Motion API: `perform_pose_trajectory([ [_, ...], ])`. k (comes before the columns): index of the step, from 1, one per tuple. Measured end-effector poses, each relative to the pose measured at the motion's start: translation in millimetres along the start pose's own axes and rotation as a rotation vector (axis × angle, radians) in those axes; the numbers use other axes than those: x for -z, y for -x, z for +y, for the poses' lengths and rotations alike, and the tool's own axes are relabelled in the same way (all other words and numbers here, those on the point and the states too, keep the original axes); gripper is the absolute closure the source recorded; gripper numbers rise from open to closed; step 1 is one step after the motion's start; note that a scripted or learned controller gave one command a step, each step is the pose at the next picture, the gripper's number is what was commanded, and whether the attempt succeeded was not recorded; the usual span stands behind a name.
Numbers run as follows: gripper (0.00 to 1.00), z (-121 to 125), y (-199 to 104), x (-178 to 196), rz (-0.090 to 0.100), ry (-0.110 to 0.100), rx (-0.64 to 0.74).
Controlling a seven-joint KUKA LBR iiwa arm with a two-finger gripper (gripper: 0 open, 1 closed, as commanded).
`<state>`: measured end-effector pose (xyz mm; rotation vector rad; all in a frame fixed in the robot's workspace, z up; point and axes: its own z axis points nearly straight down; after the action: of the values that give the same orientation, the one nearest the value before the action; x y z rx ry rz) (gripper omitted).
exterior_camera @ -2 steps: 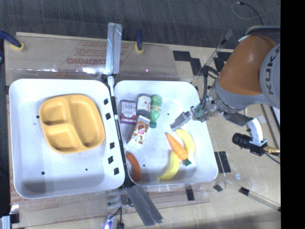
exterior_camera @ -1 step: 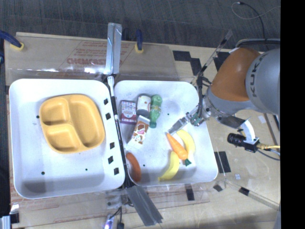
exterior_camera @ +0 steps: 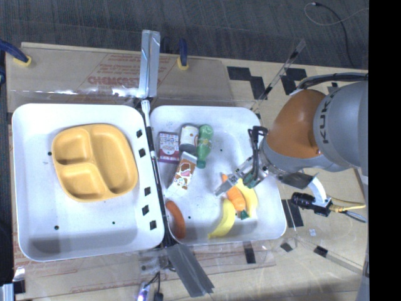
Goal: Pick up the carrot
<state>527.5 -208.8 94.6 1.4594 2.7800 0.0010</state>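
The carrot [exterior_camera: 235, 198] lies in the right bin [exterior_camera: 188, 115], toward its near right corner, resting against the upper end of a yellow banana [exterior_camera: 227, 221] that curves down toward the bin's near wall. The claw [exterior_camera: 233, 182] sits right at the carrot's upper end, touching or very nearly touching it; its small metal fingers are packed so close to the orange top and a bit of green that I cannot tell how far apart they stand, nor whether the carrot is between them. Behind the claw the grey arm with its orange band [exterior_camera: 294, 133] reaches in over the bin's right wall.

Further left in the same bin, a tilted snack packet [exterior_camera: 183, 173] lies near the middle. Above it, near the far wall, stand three things in a row: a dark red box [exterior_camera: 168, 146], a small can [exterior_camera: 189, 137], and a green bottle [exterior_camera: 204, 144] lying lengthwise just beside the can. At the near left corner a reddish-brown rounded item [exterior_camera: 175, 218] rests against the dividing wall.

The left bin [exterior_camera: 37, 231] holds a yellow divided plate [exterior_camera: 94, 162] with three compartments, set toward the far half of the bin. Both bins sit side by side on the counter [exterior_camera: 207, 74].
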Motion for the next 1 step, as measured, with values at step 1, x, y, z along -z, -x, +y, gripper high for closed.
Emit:
perform_pose_trajectory([
  [1, 1.0, 1.4, 0.5, 11.2, -0.002, 0.001, 0.005],
])
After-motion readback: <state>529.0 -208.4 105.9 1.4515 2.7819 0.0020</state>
